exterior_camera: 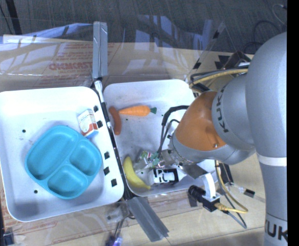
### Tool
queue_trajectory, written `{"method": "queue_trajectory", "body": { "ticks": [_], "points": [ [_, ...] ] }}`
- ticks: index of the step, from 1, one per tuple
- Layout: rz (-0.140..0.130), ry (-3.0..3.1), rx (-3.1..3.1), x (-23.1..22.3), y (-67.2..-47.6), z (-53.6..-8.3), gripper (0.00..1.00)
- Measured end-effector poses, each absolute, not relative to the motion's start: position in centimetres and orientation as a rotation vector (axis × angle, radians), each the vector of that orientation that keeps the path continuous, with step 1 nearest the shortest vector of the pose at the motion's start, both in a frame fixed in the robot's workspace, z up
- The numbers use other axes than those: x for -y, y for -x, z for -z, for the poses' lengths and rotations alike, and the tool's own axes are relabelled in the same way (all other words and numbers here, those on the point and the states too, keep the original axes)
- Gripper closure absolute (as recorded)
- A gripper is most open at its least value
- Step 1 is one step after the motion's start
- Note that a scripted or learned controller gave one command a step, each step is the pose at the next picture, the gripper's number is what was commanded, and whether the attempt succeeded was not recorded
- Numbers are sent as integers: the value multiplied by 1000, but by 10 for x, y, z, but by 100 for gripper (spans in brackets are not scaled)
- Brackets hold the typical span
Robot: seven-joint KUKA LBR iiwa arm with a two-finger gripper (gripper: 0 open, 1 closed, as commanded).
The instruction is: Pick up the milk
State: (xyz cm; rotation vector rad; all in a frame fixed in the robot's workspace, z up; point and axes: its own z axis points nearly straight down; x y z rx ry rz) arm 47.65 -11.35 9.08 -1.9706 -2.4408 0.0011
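I count one milk carton (87, 122), one blue tray (63, 161), one carrot (135, 110), one sausage (115, 120) and one banana (131, 173). My arm bends low; its pincer (159, 172) sits beside the banana, grip unclear. Milk lies well left, in the other bin.

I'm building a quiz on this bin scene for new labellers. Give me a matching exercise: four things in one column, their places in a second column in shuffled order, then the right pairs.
Things:
1. milk carton
2. carrot
3. banana
4. blue divided plate

Places:
A. near edge of right bin, beside the gripper
B. far part of right bin
C. middle of left bin
D. left bin, by the divider, at the plate's far right corner

Pairs: 1-D, 2-B, 3-A, 4-C
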Motion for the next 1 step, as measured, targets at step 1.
{"method": "queue_trajectory", "body": {
  "ticks": [1],
  "points": [
    [0, 2305, 2134, 103, -477, -92, 0]
  ]
}}
